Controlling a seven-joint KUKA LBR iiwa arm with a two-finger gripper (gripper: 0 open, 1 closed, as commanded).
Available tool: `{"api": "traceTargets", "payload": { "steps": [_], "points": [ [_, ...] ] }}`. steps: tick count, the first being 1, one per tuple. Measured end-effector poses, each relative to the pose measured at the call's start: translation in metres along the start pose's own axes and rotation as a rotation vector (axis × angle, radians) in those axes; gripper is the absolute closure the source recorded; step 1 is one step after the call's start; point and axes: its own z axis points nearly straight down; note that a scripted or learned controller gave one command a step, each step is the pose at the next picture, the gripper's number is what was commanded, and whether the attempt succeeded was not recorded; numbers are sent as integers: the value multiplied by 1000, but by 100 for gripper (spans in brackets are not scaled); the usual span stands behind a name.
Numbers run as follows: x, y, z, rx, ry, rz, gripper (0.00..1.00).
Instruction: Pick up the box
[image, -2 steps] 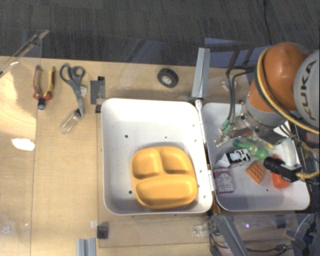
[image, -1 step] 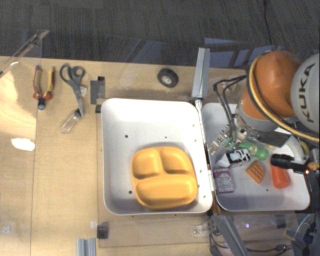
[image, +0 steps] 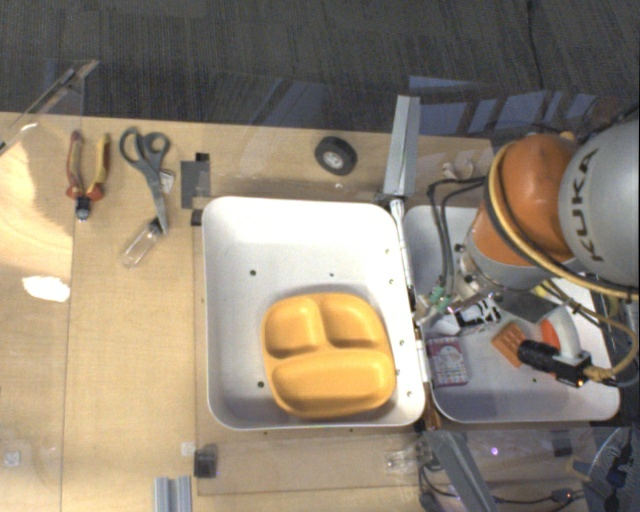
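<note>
The small flat box with a pale pink printed face (image: 447, 361) lay at the lower left of the right white bin (image: 520, 405), against the wall, and my gripper (image: 462, 305) hovered just above it. Whether I was open or closed, I could not tell. So near that wall, I judged I might strike the rim or slide off the flat box.

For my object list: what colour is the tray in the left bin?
Orange-yellow tray, plain, seen in the camera view.
</note>
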Motion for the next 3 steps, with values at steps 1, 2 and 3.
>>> {"api": "traceTargets", "payload": {
  "steps": [1, 2, 3],
  "points": [
    [-24, 11, -104, -1, -2, 315, 100],
    [-23, 14, -116, -6, -5, 307, 100],
    [7, 71, -18, 3, 0, 336, 100]
  ]
}}
